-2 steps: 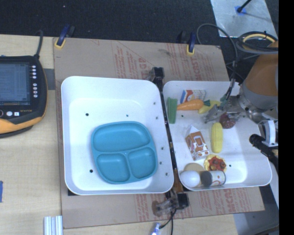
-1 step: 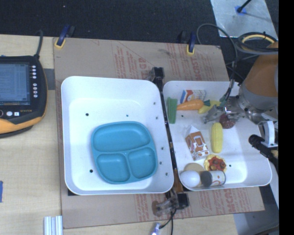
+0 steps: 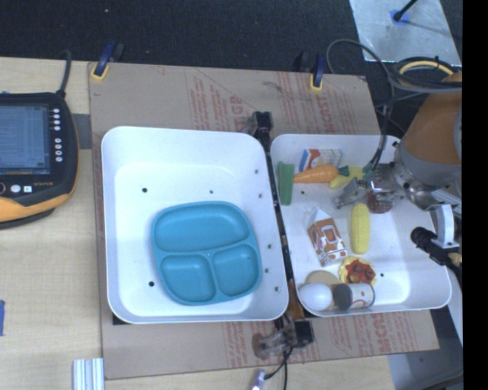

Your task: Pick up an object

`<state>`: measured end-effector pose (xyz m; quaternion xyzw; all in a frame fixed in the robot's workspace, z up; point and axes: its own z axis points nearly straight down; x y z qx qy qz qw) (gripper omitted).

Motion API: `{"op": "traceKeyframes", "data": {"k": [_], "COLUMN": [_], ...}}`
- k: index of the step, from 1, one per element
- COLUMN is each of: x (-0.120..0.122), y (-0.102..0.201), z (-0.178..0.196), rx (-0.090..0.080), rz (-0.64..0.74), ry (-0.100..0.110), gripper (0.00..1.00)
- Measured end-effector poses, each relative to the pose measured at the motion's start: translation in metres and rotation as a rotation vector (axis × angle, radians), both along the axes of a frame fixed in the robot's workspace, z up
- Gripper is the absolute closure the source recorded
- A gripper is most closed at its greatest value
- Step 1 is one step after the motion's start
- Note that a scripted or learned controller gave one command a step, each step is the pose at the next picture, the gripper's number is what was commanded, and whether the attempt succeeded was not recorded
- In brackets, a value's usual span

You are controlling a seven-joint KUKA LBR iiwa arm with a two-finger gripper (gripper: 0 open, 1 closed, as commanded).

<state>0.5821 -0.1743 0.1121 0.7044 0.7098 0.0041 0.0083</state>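
Brown cardboard [image 3: 228, 96] is clamped over the worktop [image 3: 32, 299], and two white bins are set on it side by side. A blue divided plate [image 3: 205, 252] is seen in the left bin [image 3: 122, 161], near its middle. The right bin [image 3: 427, 287] is filled along its left half with small items: a carrot [image 3: 317, 174] at the upper edge, a corn cob [image 3: 360, 227] standing lengthwise in the middle, a printed packet [image 3: 327, 240] just left of it, and a white egg [image 3: 315, 296] at the lower edge beside a red and yellow piece [image 3: 358, 271]. The arm [image 3: 435, 140] is seen at the right of the frame, and the tool [image 3: 372, 187] is lowered over the bin's upper middle, just above the corn cob. Whether the tool is clenched or released cannot be told. A teach pendant [image 3: 20, 157] lies at the left of the frame
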Motion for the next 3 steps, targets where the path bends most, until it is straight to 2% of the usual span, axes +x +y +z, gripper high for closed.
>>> {"op": "traceKeyframes", "data": {"k": [1, 2, 3], "x": [-0.010, -0.011, 0.017], "y": [0.022, 0.021, 0.137], "z": [-0.019, -0.010, 0.080], "rx": [0.004, 0.004, 0.008], "rz": [0.001, 0.001, -0.002], "ry": [0.019, 0.022, 0.020], "gripper": [0.00, 1.00, 1.00]}}
